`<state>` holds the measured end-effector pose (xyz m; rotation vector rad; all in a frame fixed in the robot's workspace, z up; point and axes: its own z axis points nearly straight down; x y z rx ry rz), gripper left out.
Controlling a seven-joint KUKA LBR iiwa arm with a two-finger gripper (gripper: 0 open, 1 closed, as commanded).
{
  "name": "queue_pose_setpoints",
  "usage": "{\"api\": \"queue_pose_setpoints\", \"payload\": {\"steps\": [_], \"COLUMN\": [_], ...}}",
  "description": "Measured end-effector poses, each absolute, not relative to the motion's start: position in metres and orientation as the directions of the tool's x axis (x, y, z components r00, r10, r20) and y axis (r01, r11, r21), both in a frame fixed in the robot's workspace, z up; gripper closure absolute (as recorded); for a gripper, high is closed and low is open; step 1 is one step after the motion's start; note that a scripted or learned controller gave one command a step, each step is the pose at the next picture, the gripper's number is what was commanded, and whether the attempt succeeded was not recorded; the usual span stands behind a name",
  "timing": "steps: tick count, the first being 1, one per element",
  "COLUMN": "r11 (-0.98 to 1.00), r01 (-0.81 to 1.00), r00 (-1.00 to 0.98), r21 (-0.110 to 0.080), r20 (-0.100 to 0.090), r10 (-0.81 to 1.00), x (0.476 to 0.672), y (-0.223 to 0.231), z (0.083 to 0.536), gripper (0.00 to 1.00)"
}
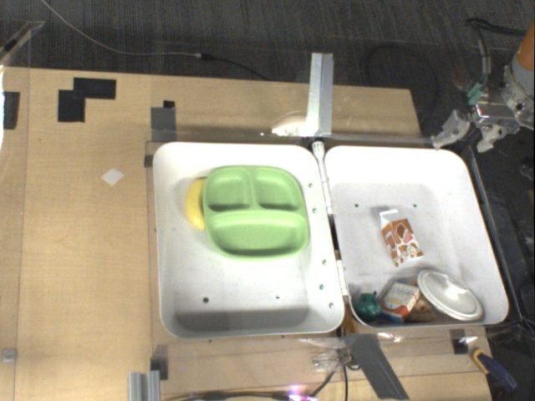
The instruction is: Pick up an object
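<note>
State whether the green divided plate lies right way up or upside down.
Right way up: the green divided plate shows its three hollow compartments facing upward, in the left bin.

yellow item [194,204] mostly hidden under green divided plate [254,210], can't tell what it is. arm [512,90] cut off by right edge. small stuff [393,301] in right bin [368,167] front corner overlaps, partly under white lid [450,295], too small to id.

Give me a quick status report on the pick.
Gripper parked beyond the right bin's far corner, holding nothing. Carton lies alone mid-bin, untouched. Nothing blocking it.
</note>
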<state>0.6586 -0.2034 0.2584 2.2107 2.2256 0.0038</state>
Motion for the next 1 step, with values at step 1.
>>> {"api": "queue_pose_setpoints", "payload": {"steps": [1], "r11": [0.085], "r01": [0.996], "r00": [-0.085], "r21": [0.003], "r20": [-0.001], "r10": [0.996], "x": [0.6281], "y": [-0.2010], "z": [0.1143], "gripper": [0.00]}}
